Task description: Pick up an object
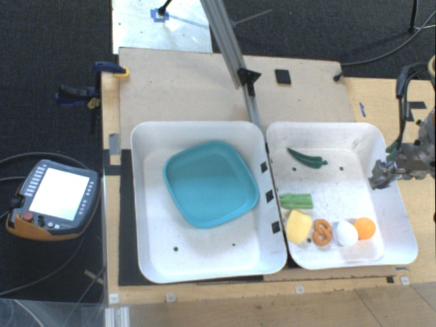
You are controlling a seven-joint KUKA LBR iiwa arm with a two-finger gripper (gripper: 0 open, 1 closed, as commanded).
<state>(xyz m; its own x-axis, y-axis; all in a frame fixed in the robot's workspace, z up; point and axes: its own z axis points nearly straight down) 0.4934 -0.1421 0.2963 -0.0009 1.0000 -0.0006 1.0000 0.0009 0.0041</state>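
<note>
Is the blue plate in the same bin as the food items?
No. The blue plate lies alone in the left bin, while the green pepper, egg and orange sit in the right bin.

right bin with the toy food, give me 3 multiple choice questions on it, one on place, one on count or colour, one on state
1. Where does the dark green toy pepper lie in the right white bin?
A. far half, alone
B. near edge, in the row
C. on the plate

2. How many items sit in the near row, from the yellow toy lemon to the small orange ball?
A. two
B. four
C. six

3. The square teal plastic plate in the left white bin is
A. bare
B. stacked with food
C. under the gripper

Answers:
1 A, it lies apart from the rest.
2 B, lemon, brown pretzel, white egg, ball.
3 A, nothing rests on it.
</note>
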